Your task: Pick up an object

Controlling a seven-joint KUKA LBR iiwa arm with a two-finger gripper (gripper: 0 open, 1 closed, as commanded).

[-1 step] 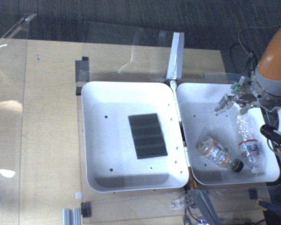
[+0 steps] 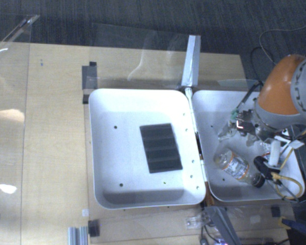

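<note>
While the gripper (image 2: pixel 238 125) hangs over the right bin (image 2: pixel 212 137), its state stays unclear; bottle (image 2: pixel 233 166) beside.

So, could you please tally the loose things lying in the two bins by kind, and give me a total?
Black ridged rectangular pad, in the left bin: 1
Clear plastic bottle, in the right bin: 1
Total: 2
Other small items near the hand are too cluttered to identify.

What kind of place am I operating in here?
Most likely a robotics lab test bench: two shallow white plastic bins sit side by side on a pale wooden benchtop, a clear panel shields it, and a grey arm with an orange band reaches in.
</note>
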